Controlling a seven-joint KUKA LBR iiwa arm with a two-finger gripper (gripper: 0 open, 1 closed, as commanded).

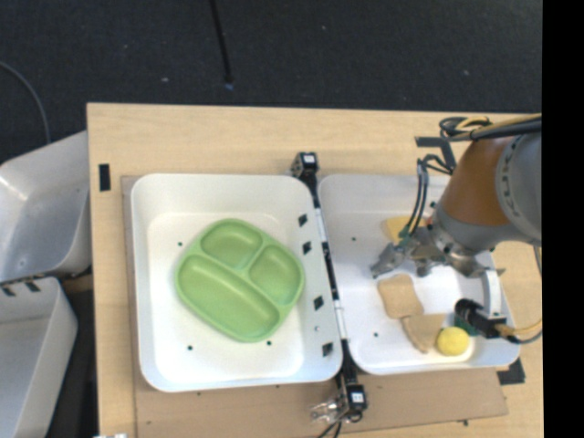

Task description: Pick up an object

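The right bin (356, 208) holds a tan, bread-like slice (398, 296), a second tan piece (421, 332) at the front, and a yellow ball (453, 340) beside it. A yellow item (396, 227) peeks out near the arm. My gripper (399, 260) hangs low over the right bin, just above the tan slice, with its grey fingers (384, 261) spread apart and nothing between them. The orange-banded wrist hides the bin's far right part.
The left bin (151, 336) carries a green divided plate (239, 279). A black clip row (321, 272) runs along the seam between the bins. Cables (424, 194) trail from the wrist over the right bin's back edge.
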